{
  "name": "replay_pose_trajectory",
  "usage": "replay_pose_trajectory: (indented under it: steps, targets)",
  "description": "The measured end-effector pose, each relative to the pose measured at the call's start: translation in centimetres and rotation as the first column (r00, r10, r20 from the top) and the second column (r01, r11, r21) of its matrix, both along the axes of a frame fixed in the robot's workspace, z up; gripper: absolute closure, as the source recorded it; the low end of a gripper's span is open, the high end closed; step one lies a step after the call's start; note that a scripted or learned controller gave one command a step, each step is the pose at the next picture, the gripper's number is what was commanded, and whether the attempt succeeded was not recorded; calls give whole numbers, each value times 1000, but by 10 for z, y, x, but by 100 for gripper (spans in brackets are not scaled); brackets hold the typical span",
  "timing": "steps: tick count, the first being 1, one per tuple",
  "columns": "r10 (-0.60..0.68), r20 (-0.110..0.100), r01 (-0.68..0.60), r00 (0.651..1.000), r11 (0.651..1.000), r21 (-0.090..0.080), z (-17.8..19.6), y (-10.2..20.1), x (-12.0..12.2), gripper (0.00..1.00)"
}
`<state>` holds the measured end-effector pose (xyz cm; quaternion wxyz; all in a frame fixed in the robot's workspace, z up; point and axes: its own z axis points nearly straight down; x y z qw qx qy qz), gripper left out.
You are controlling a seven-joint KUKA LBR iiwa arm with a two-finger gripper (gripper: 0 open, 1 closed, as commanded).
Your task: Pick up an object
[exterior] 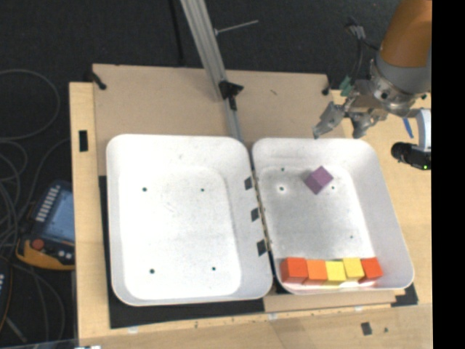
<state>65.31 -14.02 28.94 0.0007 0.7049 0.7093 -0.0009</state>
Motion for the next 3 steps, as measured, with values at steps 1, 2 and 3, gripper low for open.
replay_pose_trajectory:
  steps: [1, 2, 3]
  targets:
    - [-7, -6, 7, 1000, 1000, 2, -150, -11, -22, 0]
    - [-7, 1, 7, 1000, 1000, 1, -162, -25, -1, 0]
    - [-8, 5, 8, 1000, 1000, -1, -153, -27, 0, 100]
